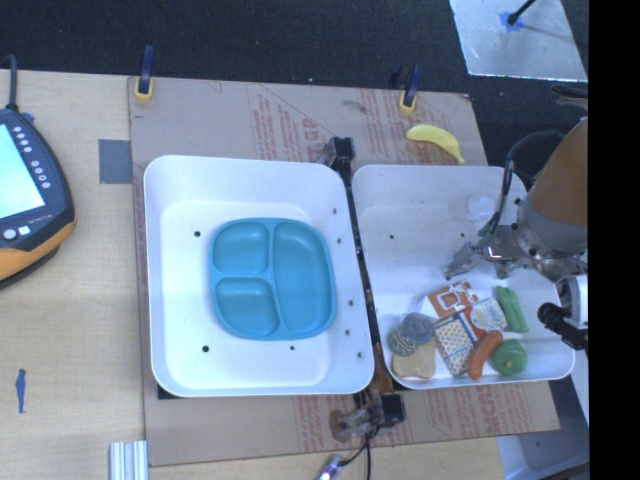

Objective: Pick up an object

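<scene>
a pale wooden bench [70, 348] carries a sheet of brown cardboard [280, 118] with two shallow white bins on it side by side, and dark floor lies beyond the far edge; the grey arm [565, 193] with its orange band comes in from the right and ends in the gripper [470, 258], which hangs low over the middle of the right bin [410, 193], its metal fingers [462, 262] pointing left and down toward the bin floor; nothing can be seen between them, and whether they are spread or closed cannot be told at this size; the objects to pick lie in a cluster just in front of and below the gripper, along the near side of the same bin: a patterned orange and white packet [452, 300] nearest the fingertips, a second patterned packet [456, 342] just beyond it, a grey round item [409, 332] to the gripper's near left, a tan slice like bread [415, 363] touching that, an orange-red sausage shape [482, 353], a green round piece [510, 358] and a green long piece [511, 308] toward the arm's side; far to the gripper's left the left bin [170, 198] holds a blue divided plate [273, 278]; behind the gripper, outside the bins on the cardboard, lies a yellow banana [436, 140]; at the far left edge of the bench sits an orange-edged control pendant [30, 203].
</scene>
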Robot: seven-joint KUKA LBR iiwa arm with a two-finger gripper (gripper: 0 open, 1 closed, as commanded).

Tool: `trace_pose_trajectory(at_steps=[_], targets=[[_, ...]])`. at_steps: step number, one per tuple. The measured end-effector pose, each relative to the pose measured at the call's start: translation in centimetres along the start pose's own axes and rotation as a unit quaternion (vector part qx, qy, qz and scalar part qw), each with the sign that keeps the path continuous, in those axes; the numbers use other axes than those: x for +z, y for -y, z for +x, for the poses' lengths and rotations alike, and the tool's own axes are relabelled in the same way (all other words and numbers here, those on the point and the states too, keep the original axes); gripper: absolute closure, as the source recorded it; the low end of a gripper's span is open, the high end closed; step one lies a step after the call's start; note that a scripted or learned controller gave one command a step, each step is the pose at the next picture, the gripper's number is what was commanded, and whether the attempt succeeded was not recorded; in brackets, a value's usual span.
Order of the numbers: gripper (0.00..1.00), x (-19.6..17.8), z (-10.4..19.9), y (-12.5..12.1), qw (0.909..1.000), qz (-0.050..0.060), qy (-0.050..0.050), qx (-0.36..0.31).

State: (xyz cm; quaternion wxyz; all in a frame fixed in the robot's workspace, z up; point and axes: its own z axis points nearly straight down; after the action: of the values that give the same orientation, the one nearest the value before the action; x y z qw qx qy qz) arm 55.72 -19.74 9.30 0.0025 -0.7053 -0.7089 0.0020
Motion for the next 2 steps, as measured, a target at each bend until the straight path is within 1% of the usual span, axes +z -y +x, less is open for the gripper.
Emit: trace_pose_trajectory(at_steps=[1, 2], targets=[[0.00, -10.7, 5.7, -6.1, 1.0000, -0.003, 0.000, 0.000], [0.00, -0.3, 7.0, 4.8, 1.0000, -0.002, 0.000, 0.000]])
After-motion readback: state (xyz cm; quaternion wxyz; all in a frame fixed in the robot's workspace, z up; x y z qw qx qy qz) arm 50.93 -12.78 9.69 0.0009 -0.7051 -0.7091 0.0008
